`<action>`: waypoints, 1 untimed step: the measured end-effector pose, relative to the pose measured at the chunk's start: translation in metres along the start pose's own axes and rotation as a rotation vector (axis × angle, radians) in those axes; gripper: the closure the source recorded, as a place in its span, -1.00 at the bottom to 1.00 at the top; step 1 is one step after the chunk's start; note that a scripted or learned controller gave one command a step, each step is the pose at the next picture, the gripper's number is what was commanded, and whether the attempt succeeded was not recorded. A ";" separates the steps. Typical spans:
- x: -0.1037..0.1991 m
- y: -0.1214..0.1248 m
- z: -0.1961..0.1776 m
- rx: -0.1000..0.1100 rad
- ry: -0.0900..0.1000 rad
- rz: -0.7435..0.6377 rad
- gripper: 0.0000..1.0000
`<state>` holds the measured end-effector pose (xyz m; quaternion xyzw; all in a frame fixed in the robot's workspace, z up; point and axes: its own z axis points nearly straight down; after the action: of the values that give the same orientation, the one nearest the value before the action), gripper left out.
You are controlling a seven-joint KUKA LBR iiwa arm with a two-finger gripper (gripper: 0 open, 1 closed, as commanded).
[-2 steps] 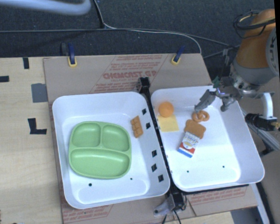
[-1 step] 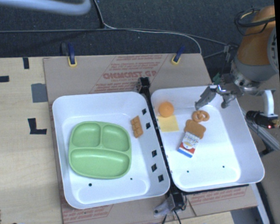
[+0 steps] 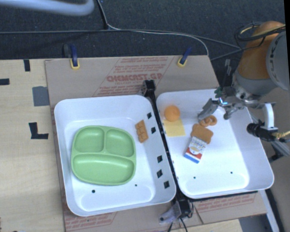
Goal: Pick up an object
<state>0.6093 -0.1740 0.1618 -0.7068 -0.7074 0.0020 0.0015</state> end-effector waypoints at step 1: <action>0.005 0.007 0.049 0.001 0.000 -0.002 -1.00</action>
<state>0.6161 -0.1692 0.1130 -0.7062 -0.7080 0.0021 0.0019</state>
